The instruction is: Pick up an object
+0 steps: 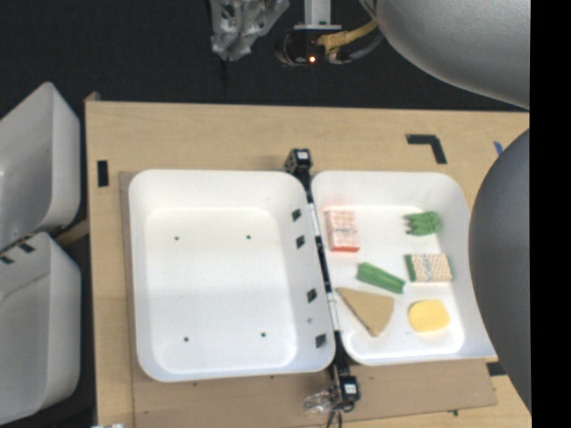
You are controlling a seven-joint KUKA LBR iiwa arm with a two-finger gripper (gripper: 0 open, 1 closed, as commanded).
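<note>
Six small objects lie in the right bin (389,187), all well apart from my gripper (239,23), which hangs over the dark ground past the far edge of the tan bench board (178,123). It shows as a blurred grey metal shape, and I cannot tell whether it is apart or together. Nothing shows in it.

From my gripper, every object sits toward the near side of the bench and off to the view's right. Closest to me is a red-and-white packet (342,230), just beside the divide between the two bins. Farther right at about the same depth is a bumpy green piece (423,223). Beyond the packet, nearer the camera, a long green piece (381,278) lies at a slant, and a patterned little block (429,267) rests just beside its right end. Farthest from me are a tan triangular wedge (368,310), close under the long green piece, and a yellow rounded lump (429,316) near the wedge's right side.

Left of these, the left bin (143,239) lies more directly toward the camera from my gripper. My grey arm (455,25) sweeps in from the upper right.
</note>
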